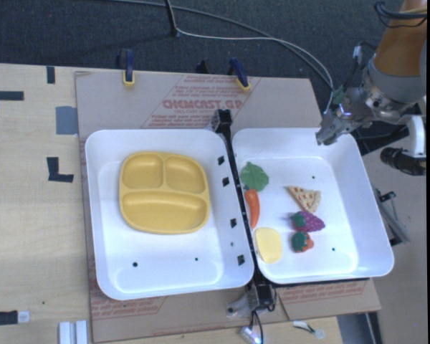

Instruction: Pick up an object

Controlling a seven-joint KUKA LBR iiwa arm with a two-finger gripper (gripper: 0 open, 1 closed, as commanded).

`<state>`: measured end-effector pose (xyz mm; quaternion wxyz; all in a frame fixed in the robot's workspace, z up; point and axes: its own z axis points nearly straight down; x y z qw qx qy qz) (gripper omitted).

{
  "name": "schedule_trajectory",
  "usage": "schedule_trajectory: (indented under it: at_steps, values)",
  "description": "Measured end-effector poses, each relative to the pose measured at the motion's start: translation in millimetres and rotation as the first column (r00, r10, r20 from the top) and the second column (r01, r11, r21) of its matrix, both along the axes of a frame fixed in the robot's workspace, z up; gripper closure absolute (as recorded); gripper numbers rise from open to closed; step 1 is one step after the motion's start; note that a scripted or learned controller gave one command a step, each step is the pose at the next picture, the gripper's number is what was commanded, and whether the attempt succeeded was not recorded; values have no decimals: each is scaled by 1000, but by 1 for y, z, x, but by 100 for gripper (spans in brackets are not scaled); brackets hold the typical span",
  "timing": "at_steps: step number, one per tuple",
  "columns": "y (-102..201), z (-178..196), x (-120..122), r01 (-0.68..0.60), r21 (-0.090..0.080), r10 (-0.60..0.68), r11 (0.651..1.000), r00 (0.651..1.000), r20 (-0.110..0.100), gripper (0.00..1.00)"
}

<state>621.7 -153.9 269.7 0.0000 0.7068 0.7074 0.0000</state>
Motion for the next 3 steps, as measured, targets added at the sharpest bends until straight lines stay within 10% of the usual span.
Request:
schedule_trajectory:
  at_steps: [3]
  values:
    - [169, -31, 0, -4, 1, 4, 1000, 1000, -4, 100]
